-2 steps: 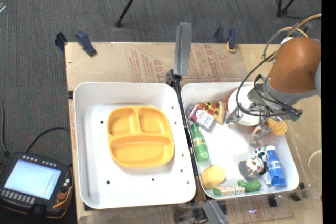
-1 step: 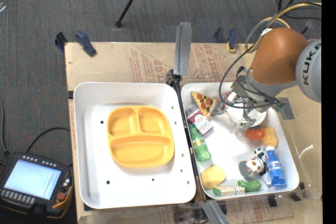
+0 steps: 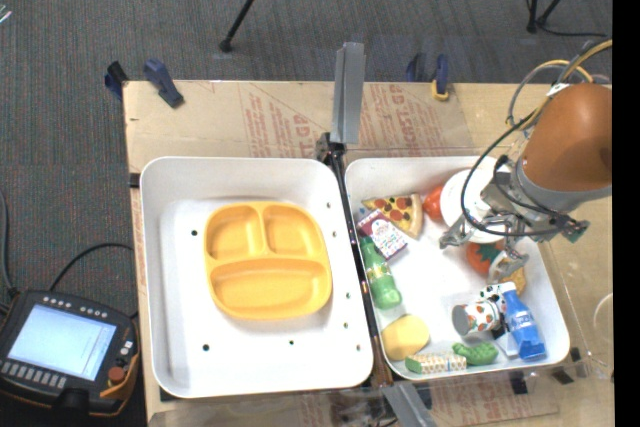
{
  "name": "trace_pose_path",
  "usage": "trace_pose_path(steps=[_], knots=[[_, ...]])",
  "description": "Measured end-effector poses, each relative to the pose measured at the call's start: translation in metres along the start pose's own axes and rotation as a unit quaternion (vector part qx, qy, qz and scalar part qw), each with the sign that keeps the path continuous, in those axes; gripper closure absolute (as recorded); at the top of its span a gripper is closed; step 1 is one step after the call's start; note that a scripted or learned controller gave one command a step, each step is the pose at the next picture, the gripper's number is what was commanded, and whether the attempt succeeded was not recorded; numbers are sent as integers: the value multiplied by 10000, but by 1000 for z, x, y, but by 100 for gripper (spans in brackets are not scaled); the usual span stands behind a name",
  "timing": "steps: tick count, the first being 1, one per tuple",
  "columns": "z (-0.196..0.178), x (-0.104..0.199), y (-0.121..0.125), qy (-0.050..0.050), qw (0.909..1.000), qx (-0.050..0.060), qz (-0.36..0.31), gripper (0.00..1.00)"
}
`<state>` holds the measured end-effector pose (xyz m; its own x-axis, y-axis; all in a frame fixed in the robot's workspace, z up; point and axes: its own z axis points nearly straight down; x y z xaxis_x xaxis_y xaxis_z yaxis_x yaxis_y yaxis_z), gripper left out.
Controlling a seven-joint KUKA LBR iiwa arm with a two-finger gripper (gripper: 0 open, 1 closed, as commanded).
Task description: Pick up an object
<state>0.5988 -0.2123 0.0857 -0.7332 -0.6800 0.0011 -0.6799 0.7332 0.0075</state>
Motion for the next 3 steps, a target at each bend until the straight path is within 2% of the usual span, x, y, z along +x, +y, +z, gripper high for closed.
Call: trace_pose_path(steps=[1,2,3], knots=[[-9,-2,1,-26,10000,-18,19,100],[-7,-1,3,-6,10000,-61,17,0],[-3,10,14,-34,10000,42,79,0]])
